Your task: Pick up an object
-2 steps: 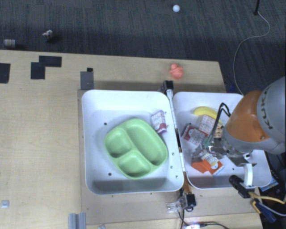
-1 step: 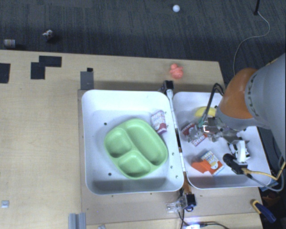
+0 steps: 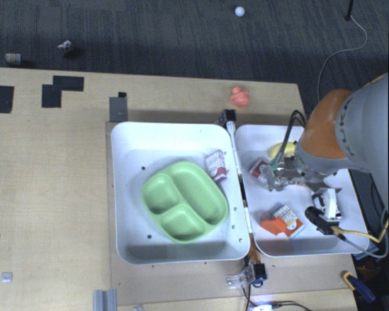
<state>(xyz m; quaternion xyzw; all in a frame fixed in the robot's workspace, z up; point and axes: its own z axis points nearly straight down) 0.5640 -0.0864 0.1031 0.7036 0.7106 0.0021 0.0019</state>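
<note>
Red-and-white packet [image 3: 259,169] lies in right bin [image 3: 304,248], toward the bin's 9 o'clock side, near the wall shared with the neighbouring bin. Gripper [image 3: 278,180] is low in the same bin, just beside the packet at its 4 o'clock; touching or apart, cannot tell. Gripper open or closed: cannot tell, nothing seen held. Arm [image 3: 364,121], grey with orange band, comes in from 3 o'clock and covers the bin's upper right part.

Same bin: yellow object [image 3: 281,149] at 1 o'clock of the packet, partly hidden by the arm. Orange box [image 3: 281,222] with a blue-and-white face at 5 o'clock of the packet, near the bin's 6 o'clock wall, apart from the gripper.

Left bin [image 3: 121,182]: green divided plate [image 3: 184,200], three compartments, lying flat about mid-bin, turned on a diagonal. Small red-and-white wrapper [image 3: 216,164] at the plate's 1 o'clock, right at its rim, close to the 3 o'clock wall.

Desk [image 3: 55,212] is pale wood. Pink lump [image 3: 240,96] sits on it at 12 o'clock of the bins' join, apart from both bins. Grey block [image 3: 118,109] at the left bin's 11 o'clock corner. Black patches [image 3: 61,90] toward the desk's 10 o'clock. Cables and a clip [image 3: 252,276] at 6 o'clock of the join.

Beyond the desk at 12 o'clock, dark carpet floor [image 3: 152,30] with a white ball [image 3: 239,11] and small bits [image 3: 64,45] at far 11 o'clock.
</note>
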